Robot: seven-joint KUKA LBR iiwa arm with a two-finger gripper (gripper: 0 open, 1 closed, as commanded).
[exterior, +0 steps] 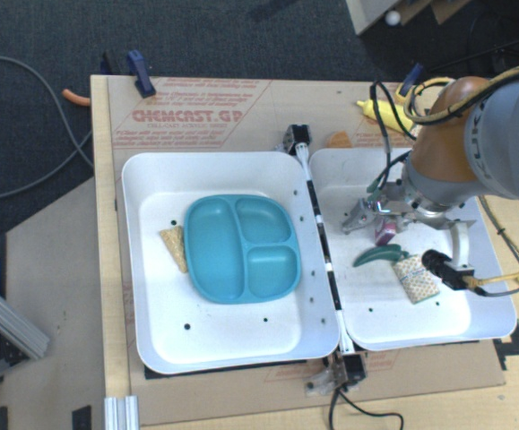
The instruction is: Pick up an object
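Your gripper [373,215] is sitting low in the right bin [474,330], reaching in under the grey arm [474,150] with its orange band. I cannot tell from this angle how it is set, because the metal parts are blurring together with a small purple object [385,233] just below them. Nothing is showing clearly as held.

Just below that, a green curved object [380,256] is lying on the bin floor, touching or nearly touching a speckled tan sponge-like block [418,280]. In the left bin [151,330] a blue divided plate [243,247] is resting, partly covering a tan waffle-textured piece [175,243].

On the brown board [196,110] behind the bins you are seeing red print reading "CHEMCAST GP"; the smaller lines are too fine to read.
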